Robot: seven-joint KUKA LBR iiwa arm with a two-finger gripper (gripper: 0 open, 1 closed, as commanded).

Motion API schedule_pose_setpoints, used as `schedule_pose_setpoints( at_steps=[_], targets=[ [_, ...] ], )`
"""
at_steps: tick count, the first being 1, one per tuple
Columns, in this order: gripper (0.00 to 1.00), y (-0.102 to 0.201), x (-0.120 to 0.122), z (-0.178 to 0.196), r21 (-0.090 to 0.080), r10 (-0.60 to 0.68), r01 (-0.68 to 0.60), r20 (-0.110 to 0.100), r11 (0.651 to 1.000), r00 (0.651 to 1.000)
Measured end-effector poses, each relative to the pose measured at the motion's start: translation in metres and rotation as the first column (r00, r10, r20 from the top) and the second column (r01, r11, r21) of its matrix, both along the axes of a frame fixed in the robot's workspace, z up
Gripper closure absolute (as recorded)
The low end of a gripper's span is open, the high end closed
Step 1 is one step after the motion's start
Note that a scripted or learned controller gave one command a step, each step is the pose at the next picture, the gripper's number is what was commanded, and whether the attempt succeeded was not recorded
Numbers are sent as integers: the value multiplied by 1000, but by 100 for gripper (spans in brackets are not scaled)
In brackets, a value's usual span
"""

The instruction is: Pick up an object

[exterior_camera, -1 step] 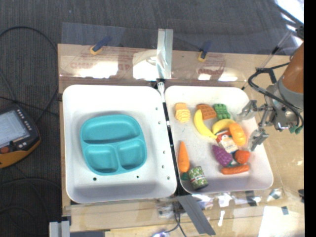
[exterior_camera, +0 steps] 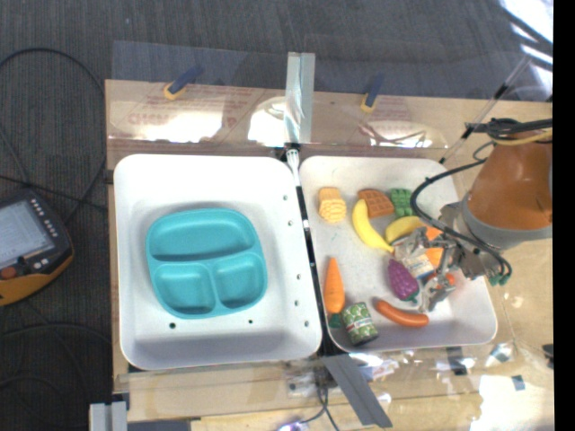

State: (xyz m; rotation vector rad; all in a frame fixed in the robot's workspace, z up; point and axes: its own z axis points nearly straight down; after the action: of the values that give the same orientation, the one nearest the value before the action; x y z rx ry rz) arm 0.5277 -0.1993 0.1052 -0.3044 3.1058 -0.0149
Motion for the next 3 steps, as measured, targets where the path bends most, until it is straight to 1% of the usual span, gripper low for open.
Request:
schedule_pose_setpoints(
  at_steps=[1,2,3],
  targets=[
    [0,77,43,-15,8,-64,64,-7,998,998],
    [0,105,93,-15,7,-77,77,-5,997,997],
    [0,100,100,-15,5,-14,14,-11,1000,1000]
  ],
)
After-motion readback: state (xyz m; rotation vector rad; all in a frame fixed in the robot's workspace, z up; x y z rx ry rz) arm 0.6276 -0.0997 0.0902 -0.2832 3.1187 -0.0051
